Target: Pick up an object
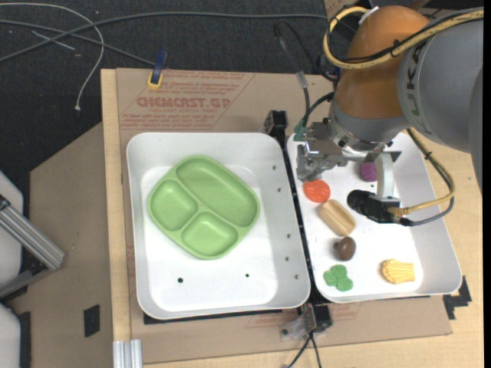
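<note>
Noting the claw (pixel 322 159) over the right bin's far-left corner, span indiscernible; orange ball (pixel 316 191) lying just toward the bench's near edge.

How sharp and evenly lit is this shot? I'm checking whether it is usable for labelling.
Camera view: even overhead light and soft shadows; the green plate and the toy food, such as the yellow piece, are crisp; the white bins are bright but keep detail; the arm near the lens looks slightly soft.
</note>
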You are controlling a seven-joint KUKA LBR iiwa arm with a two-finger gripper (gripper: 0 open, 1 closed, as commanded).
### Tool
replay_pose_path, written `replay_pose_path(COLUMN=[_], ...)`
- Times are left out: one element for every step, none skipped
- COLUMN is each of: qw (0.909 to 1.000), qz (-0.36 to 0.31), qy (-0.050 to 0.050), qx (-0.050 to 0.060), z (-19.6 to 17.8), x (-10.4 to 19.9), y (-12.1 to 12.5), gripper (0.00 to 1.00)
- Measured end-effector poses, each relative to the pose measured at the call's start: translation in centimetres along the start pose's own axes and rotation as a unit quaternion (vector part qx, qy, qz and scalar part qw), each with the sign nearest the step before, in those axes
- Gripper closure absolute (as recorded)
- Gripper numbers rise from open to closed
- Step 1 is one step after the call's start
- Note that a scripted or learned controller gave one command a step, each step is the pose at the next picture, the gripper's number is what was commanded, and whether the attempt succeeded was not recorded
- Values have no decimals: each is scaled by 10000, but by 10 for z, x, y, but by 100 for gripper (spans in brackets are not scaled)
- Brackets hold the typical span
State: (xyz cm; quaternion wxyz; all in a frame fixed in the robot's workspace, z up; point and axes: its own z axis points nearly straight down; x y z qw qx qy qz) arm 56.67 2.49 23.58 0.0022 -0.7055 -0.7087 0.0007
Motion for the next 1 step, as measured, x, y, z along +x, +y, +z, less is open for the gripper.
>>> replay_pose_path(qw=[10000], qz=[9], qy=[-8], qx=[-20], z=[15], x=[45], y=[12], gripper=[100])
